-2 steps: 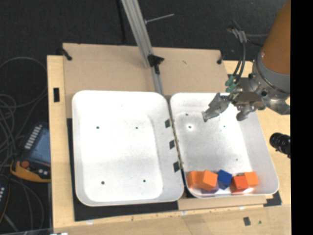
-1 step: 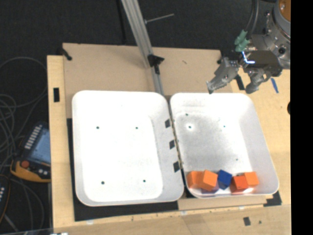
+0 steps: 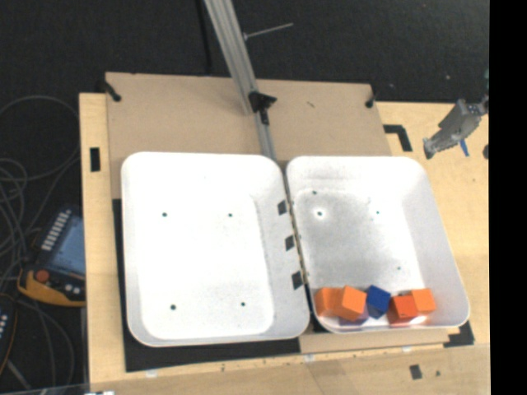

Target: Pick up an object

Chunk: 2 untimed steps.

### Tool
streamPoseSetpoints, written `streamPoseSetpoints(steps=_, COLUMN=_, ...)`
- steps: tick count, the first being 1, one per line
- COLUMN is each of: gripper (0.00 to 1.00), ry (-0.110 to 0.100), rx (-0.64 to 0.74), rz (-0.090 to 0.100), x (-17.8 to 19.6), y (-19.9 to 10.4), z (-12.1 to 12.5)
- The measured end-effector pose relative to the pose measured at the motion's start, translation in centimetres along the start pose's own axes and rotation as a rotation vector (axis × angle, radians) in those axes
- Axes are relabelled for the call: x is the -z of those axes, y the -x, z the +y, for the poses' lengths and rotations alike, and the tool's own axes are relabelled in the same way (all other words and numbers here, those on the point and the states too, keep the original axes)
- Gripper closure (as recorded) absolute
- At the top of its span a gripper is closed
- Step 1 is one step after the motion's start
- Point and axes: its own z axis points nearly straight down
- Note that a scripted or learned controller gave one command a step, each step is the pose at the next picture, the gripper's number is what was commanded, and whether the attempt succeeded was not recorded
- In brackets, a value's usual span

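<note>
The gripper (image 3: 449,134) is hanging at two o'clock, outside the right bin (image 3: 412,179); its finger state is unclear. Orange blocks (image 3: 342,301) and a blue block (image 3: 378,299) are crowding the six o'clock wall, likely slid there

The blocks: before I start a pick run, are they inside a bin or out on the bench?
Inside. The blocks lie in a row against the near wall of the right bin.
</note>
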Motion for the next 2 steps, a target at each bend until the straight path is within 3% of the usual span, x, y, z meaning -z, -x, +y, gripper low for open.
streamPoseSetpoints(steps=2, gripper=0.0, ry=-0.004, rx=0.005, rz=0.0, x=-0.4, y=5.5, z=15.5)
